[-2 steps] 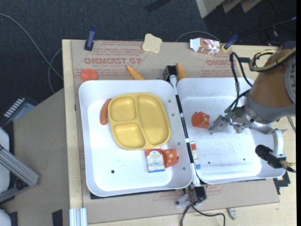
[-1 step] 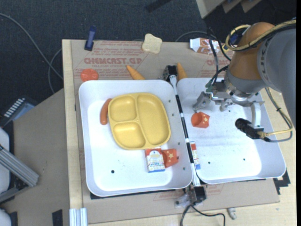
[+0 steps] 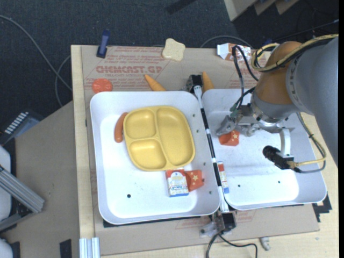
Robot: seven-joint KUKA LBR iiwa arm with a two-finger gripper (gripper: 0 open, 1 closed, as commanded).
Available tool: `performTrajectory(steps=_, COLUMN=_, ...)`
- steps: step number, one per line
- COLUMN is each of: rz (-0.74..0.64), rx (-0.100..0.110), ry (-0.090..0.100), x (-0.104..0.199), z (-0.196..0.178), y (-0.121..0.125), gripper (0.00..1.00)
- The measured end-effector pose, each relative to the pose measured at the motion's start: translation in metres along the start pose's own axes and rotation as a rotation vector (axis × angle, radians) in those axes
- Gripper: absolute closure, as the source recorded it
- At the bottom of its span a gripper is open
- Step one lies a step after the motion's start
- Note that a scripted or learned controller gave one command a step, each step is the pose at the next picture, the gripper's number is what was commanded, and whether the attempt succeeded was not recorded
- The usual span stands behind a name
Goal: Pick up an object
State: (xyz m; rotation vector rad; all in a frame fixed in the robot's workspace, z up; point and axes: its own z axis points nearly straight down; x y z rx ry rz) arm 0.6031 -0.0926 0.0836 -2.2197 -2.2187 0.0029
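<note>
Tool (image 3: 230, 127) over right bin (image 3: 269, 195), beside red block (image 3: 230, 138); yellow tray (image 3: 159, 137) in left bin (image 3: 115, 198).

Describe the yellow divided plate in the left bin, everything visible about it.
The yellow plate looks like matte plastic, a rounded square with three compartments: two above and one below, all bare. It lies flat and slightly rotated on the floor of the left bin, toward its upper middle. A sausage-like red piece lies along its left edge, seemingly touching. A small carton sits just below its lower rim.
</note>
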Motion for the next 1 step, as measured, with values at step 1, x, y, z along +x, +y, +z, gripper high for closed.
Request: performTrajectory(steps=1, rz=-0.001, rx=-0.003, ry=-0.001, x=0.0003, z=-0.011, y=0.001, gripper=1.0)
